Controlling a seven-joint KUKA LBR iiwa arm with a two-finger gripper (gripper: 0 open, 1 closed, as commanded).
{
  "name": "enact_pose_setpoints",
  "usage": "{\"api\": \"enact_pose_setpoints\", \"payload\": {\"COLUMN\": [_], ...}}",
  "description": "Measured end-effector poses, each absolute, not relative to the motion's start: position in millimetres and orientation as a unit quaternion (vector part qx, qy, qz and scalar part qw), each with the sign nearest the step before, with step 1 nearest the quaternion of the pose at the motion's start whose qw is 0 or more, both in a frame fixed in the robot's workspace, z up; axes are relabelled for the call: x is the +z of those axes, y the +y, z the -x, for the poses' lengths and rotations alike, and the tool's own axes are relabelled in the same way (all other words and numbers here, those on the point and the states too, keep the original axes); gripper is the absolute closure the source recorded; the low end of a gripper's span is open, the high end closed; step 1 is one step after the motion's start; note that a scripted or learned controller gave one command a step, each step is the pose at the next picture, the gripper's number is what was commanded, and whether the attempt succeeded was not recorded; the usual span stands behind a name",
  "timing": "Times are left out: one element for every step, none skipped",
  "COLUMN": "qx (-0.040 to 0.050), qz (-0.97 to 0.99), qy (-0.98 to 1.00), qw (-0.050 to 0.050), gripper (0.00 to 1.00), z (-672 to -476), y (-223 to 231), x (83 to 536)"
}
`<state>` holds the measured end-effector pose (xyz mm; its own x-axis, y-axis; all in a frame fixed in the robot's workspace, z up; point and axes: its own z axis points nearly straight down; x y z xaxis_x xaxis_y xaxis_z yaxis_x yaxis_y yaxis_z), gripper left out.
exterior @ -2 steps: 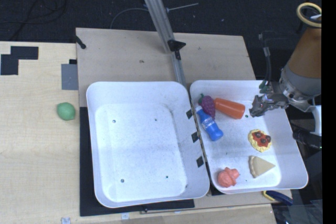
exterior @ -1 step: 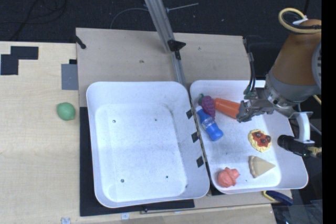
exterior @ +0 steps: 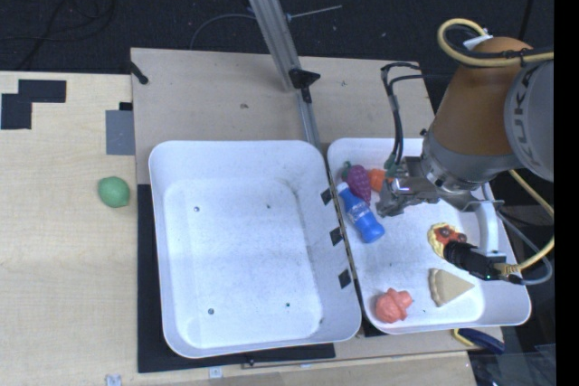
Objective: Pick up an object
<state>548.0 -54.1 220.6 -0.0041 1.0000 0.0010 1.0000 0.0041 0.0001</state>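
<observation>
Blue bottle [exterior: 361, 215], beside pincer [exterior: 391, 199], right bin [exterior: 507, 312]

Orange toy [exterior: 377, 180] half behind arm [exterior: 479, 127]

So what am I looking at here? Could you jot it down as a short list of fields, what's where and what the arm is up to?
arm: reaches in from the right, above the right bin
hand: low over the right bin's upper left part, close to the blue bottle
holding anything: cannot tell
right bin contents: blue bottle, purple grapes, orange-red lumpy toy, beige wedge, a yellow and red piece
left bin: white, beside the right bin
outside the bins: green ball on the bench, far left
</observation>
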Motion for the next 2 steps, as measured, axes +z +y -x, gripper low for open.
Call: {"api": "enact_pose_setpoints", "payload": {"qx": [-0.0002, -0.0001], "qz": [0.706, 0.706], "qy": [-0.708, -0.708], "qw": [0.0, 0.0], "gripper": [1.0, 1.0], "z": [-548.1, -535.2], "y": [-4.2, 41.9], "x": [227.1, 237.0]}}
